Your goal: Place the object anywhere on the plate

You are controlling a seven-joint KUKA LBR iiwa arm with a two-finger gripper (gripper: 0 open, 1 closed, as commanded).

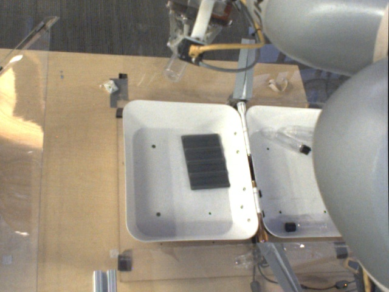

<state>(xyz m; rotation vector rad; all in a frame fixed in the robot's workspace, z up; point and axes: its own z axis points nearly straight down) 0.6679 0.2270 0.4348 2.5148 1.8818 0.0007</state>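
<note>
the gripper (pixel 176 62) hangs beyond the left bin (pixel 137 181), where a dark ridged plate (pixel 206 161) lies; its grip state can't be told.

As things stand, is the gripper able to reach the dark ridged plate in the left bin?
Probably yes. The gripper hangs beyond the left bin, and nothing covers the dark ridged plate.

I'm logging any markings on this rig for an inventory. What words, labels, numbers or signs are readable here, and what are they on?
Arm: black lettering at the top edge of its grey housing, cut off by the frame; only a fragment of a letter shows, not readable.
Dark ribbed plate in the left bin: no text.
Right bin: no text.
Nothing else in the view carries legible writing.
</note>
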